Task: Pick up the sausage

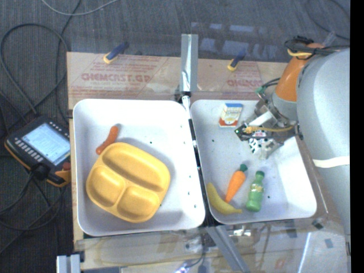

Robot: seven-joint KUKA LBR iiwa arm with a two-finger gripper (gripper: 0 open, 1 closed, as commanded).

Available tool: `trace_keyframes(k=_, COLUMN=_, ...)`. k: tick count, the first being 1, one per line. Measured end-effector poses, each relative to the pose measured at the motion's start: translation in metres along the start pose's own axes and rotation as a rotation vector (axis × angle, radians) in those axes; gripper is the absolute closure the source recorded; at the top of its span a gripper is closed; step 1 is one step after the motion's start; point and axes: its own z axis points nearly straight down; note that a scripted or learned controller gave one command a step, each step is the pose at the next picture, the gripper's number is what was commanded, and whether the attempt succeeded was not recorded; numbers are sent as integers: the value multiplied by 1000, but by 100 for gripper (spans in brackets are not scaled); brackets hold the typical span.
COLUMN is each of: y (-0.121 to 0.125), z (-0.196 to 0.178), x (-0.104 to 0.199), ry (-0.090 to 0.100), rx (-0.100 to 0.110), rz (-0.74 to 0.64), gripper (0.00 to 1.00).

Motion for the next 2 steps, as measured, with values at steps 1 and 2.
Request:
trace_keyframes(k=1, y=-160, z=-84, x=46, ry=-11, rx=-35, rz=-196, gripper=0)
trace_keyframes(k=2, y=-198, z=-83, x=-27, ry=-12, rx=-35, rz=-129, gripper=0)
